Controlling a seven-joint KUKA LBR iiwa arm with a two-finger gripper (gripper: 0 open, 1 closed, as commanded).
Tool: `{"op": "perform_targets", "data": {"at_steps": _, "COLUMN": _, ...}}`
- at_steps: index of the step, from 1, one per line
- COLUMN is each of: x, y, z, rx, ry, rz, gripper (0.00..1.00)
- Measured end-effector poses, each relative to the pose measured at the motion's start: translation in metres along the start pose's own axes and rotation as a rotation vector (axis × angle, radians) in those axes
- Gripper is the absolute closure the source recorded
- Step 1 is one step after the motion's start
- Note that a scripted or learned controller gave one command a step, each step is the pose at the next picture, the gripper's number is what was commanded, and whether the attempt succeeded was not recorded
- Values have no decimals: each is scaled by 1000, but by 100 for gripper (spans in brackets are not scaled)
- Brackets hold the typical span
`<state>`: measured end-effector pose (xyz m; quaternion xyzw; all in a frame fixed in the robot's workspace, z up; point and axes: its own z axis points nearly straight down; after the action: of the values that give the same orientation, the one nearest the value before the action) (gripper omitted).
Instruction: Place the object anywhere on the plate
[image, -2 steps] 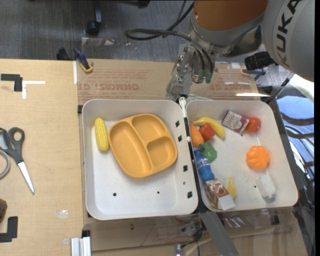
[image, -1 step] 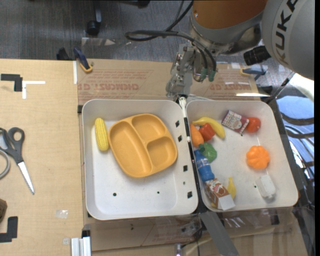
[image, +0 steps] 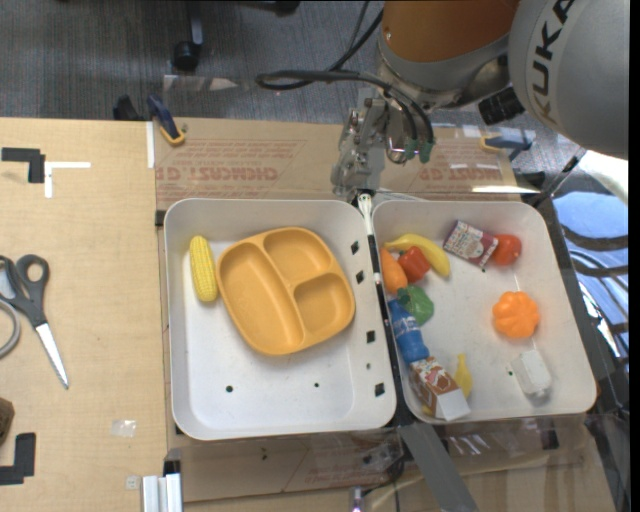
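An orange plate (image: 285, 290) with three compartments lies tilted in the left bin (image: 200, 400), and nothing rests on it. A yellow corn cob (image: 203, 268) lies just left of the plate, on the bin floor. My gripper (image: 358, 180) hangs over the back edge of the bins, above the wall between them. I see nothing held in it. The right bin (image: 570, 390) holds several toy foods, among them a banana (image: 422, 247), an orange pumpkin (image: 515, 313) and a tomato (image: 507, 249).
Also in the right bin are a red packet (image: 468, 242), a green piece (image: 416, 305), a blue bottle (image: 407, 335), a small carton (image: 440, 388) and a white piece (image: 532, 372). Scissors (image: 35, 310) lie on the bench at far left.
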<state>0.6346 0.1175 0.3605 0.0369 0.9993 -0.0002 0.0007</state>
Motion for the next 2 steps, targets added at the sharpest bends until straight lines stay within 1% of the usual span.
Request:
{"op": "perform_targets", "data": {"at_steps": 1, "x": -11, "y": -39, "z": -49, "rx": -1, "ry": -4, "rz": -244, "gripper": 100}}
{"op": "perform_targets", "data": {"at_steps": 2, "x": -28, "y": -33, "z": -64, "rx": -2, "ry": -5, "rz": -454, "gripper": 100}}
